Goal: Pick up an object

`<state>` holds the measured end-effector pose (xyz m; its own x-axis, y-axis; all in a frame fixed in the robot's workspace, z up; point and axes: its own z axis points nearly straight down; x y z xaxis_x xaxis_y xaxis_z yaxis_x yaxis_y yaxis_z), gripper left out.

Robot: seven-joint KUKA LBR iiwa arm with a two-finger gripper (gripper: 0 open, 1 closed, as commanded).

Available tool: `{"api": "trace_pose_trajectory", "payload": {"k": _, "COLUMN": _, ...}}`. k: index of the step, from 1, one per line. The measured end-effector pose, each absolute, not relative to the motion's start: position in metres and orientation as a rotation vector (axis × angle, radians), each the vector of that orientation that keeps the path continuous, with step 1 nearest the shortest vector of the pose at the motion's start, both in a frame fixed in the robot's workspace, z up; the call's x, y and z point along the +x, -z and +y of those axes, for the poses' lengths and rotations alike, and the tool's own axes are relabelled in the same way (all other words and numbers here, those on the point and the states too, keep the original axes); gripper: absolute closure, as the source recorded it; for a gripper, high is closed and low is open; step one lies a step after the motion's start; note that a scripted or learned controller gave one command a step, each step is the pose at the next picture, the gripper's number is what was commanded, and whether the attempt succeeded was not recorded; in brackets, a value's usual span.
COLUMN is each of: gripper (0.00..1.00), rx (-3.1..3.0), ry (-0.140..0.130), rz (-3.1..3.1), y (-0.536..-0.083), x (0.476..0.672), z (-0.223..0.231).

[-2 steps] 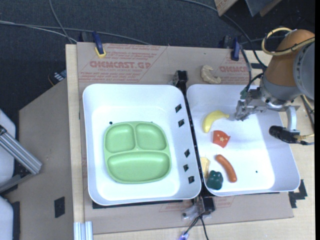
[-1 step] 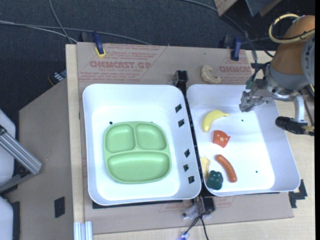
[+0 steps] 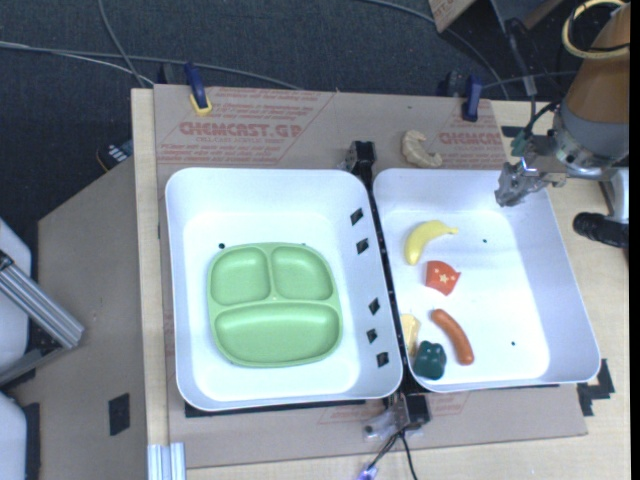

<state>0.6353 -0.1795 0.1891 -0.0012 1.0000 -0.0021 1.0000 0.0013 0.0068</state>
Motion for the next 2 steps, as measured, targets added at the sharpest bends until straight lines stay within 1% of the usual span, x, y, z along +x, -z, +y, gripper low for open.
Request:
{"api": "trace_pose_trajectory", "payload": {"k": 1, "gripper": 1.0, "rx": 2.217, "ry": -0.004, "rz": 2.22, "y": -0.214, "x": 0.636, "z": -0.18}}
{"api": "trace_pose_trajectory", "payload": {"k": 2, "gripper": 1.0, "rx": 2.213, "ry": -0.006, "rz": 2.228, "y": -0.224, "x": 0.646, "z": -0.12}}
